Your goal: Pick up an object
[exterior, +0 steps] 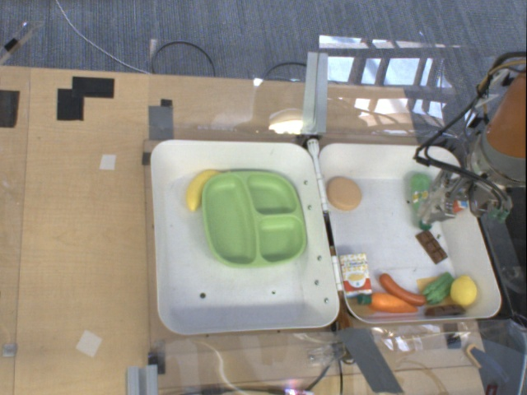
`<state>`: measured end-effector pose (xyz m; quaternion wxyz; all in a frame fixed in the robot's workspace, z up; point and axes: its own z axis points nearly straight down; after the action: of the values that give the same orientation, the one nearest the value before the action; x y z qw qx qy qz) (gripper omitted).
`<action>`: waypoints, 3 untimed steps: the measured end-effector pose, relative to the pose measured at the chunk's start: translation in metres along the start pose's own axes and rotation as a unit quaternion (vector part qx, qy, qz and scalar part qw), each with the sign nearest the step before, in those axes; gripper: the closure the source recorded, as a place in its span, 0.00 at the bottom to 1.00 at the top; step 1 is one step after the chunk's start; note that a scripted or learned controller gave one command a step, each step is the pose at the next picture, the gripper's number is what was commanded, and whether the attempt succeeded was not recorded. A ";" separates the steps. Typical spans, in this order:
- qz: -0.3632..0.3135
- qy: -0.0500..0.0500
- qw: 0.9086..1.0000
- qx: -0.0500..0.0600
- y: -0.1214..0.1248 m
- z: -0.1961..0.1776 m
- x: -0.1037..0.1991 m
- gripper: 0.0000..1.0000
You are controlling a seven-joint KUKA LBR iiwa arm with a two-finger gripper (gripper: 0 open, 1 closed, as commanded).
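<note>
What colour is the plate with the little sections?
Green. The divided plate shows best in the camera view, in the left bin.

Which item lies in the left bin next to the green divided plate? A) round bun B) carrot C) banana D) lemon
C: the banana lies at the green divided plate's upper-left edge in the left bin, while the lemon, carrot and round bun are all in the right bin.

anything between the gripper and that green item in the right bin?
Nothing visible. The gripper sits right at the green item near the right bin's far right side; the chocolate bar lies nearer the camera, off the path.
</note>
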<state>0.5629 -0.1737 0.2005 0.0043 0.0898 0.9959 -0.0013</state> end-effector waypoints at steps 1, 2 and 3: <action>-0.074 -0.001 0.997 -0.001 -0.025 0.016 -0.040 1.00; -0.025 -0.001 1.000 -0.001 -0.014 0.105 0.002 1.00; -0.133 -0.005 0.991 0.000 -0.026 -0.001 -0.039 1.00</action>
<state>0.5964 -0.2059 0.2021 0.0093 -0.0437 0.9990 -0.0027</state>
